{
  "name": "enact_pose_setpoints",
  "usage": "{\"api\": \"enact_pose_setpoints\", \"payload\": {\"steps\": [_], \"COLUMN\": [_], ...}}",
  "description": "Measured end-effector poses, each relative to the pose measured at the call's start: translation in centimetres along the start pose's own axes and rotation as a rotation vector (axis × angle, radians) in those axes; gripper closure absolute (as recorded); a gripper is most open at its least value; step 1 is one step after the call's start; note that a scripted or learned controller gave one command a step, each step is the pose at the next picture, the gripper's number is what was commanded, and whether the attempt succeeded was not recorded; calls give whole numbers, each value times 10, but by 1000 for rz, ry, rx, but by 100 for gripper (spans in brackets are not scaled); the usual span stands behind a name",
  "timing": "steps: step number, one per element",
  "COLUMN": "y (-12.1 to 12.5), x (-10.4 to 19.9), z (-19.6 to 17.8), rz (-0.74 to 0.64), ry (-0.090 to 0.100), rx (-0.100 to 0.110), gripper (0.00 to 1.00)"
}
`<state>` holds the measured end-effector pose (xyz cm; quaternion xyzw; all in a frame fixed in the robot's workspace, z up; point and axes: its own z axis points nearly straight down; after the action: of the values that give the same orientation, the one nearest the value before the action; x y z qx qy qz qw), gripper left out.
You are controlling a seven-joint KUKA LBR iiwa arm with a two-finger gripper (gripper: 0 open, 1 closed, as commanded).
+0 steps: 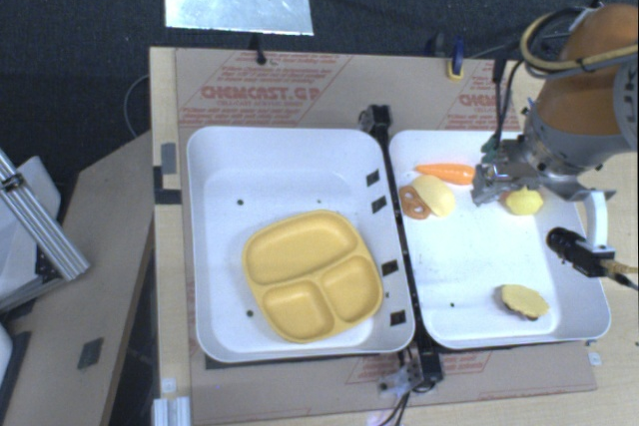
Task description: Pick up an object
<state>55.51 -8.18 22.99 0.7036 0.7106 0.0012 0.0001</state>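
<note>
- Nearest item: yellow divided tray (314, 286), three compartments, lying flat in the left bin (225, 175), towards its front edge. Nothing lies in its compartments.
- Right bin (469, 314): holds all the small loose pieces listed below.
- Brownish-yellow slice (523, 301): front right of the right bin, lying flat, well apart from the other pieces.
- Orange carrot (445, 173): rear of the right bin, lying on its side.
- Pale yellow piece (435, 196): just in front of the carrot, touching or nearly touching it.
- Small brown ring-shaped piece (414, 204): just left of the pale yellow piece, by the divider between the bins.
- Yellow lemon-like piece (524, 203): just right of the gripper, near the bin's right side.
- Gripper (486, 186): low over the rear of the right bin, between the pale yellow piece and the lemon-like piece. How far it is open cannot be told, and nothing can be seen held in it.
- Handling note, as a judgement: no pick has been secured. The cluster at the rear is crowded, so the tool should centre squarely over one piece, descend fully, and close before lifting; the isolated slice offers a cleaner approach but is thin.
</note>
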Motion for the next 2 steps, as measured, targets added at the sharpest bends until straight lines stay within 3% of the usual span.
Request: {"api": "enact_pose_setpoints", "payload": {"steps": [2], "y": [-15], "x": [104], "z": [5], "rz": [0], "ry": [1], "rx": [2], "gripper": [100]}}
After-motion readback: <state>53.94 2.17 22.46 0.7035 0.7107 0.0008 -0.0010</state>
